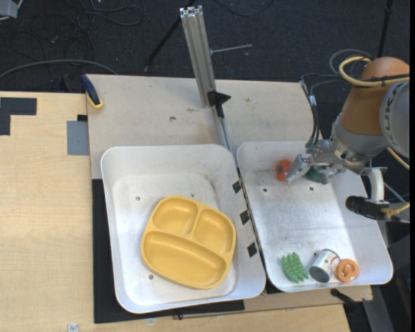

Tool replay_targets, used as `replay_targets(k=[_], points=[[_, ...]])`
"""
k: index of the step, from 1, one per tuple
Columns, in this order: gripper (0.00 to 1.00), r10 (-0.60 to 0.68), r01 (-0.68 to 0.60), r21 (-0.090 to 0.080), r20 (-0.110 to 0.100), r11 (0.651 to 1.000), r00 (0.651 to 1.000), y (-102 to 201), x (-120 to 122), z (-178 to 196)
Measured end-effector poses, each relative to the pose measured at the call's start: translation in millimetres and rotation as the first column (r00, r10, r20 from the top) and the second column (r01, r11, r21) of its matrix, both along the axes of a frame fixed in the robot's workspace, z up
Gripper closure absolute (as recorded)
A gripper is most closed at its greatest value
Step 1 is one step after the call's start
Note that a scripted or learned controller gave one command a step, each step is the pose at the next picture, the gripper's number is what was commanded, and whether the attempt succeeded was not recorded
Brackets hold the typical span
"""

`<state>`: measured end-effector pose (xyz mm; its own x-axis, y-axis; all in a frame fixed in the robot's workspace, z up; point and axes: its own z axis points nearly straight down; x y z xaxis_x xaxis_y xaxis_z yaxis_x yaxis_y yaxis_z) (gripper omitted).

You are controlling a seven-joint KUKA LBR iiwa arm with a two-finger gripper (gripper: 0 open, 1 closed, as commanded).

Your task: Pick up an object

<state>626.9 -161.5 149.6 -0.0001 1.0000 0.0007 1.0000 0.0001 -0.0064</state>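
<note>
A small red-orange object (pixel 283 170) lay near the far left corner of the right bin (pixel 301 216), on the bin's white floor. Just to its right sat the gripper (pixel 299 171), low over the floor, with its metal fingers (pixel 294 173) reaching toward the object; the nearest fingertip appeared to be touching it or just beside it, though the view was too small to settle which. How wide the gripper stood could not be told, and nothing could be seen between its parts. Behind the gripper something green (pixel 325 174) showed against the wrist, its nature unclear. The arm (pixel 370 106) rose from there to the right, orange above the wrist. Well apart, along the near edge of the same bin, lay a green ridged piece (pixel 292 267), a small silver can (pixel 322 265) on its side and an orange ring (pixel 346 270), close together in a row. The left bin (pixel 124 178) held a yellow divided plate (pixel 188 241).
</note>
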Motion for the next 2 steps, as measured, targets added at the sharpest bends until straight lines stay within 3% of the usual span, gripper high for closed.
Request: replay_targets(k=[1,2], points=[[0.00,-0.001,0.001,0.000,0.006,1.000,1.000,0.9,3.0,-61.4],[0.00,0.000,0.000,-0.001,0.008,1.000,1.000,0.5,4.3,-59.1]])
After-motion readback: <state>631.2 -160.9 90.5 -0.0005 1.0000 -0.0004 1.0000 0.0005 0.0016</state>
